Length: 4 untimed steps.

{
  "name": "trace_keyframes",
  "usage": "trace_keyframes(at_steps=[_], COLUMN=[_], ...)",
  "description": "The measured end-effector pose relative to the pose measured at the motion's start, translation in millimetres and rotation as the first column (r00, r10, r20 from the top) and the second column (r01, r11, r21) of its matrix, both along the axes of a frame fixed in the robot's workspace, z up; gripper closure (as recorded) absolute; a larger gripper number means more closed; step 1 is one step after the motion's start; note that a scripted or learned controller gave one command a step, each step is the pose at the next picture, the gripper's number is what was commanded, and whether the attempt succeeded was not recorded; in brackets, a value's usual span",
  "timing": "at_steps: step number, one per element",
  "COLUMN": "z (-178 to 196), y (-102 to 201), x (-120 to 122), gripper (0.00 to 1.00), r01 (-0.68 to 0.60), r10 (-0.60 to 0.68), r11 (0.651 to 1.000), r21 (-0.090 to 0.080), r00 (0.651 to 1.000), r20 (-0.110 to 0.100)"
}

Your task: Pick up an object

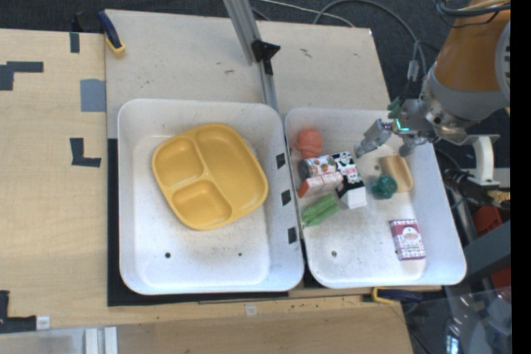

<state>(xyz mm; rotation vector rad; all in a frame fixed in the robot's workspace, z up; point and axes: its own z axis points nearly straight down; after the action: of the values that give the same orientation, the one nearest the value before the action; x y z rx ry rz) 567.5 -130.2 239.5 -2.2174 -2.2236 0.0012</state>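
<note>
The hand (pixel 388 137) was seen low over the right bin (pixel 444 261), above its upper part; finger spread could not be told. Nothing was seen held. Small objects were clustered there: red ball (pixel 309 140), patterned box (pixel 330 170), green piece (pixel 319 210), teal lump (pixel 384 187), red packet (pixel 406 240). A yellow divided plate (pixel 209 175) was lying in the left bin (pixel 137 253). The arm (pixel 473 62) was cut off at the right.

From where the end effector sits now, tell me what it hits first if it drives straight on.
Probably the black-and-white carton just down-left of the end effector; height above it is unclear from this slanted view.
</note>
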Motion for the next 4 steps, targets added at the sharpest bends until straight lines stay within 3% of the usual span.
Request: trace_keyframes(at_steps=[2,3,4], z=[-101,-116,-116], y=[-3,-5,-3], x=[-4,2,-4], gripper=[0.0,0.0,1.0], r01=[0.001,0.002,0.001], r10=[-0.001,-0.002,-0.001], r11=[1.0,1.0,1.0], r21=[-0.001,-0.006,-0.001], r00=[1.0,1.0,1.0], r20=[-0.004,0.02,-0.002])
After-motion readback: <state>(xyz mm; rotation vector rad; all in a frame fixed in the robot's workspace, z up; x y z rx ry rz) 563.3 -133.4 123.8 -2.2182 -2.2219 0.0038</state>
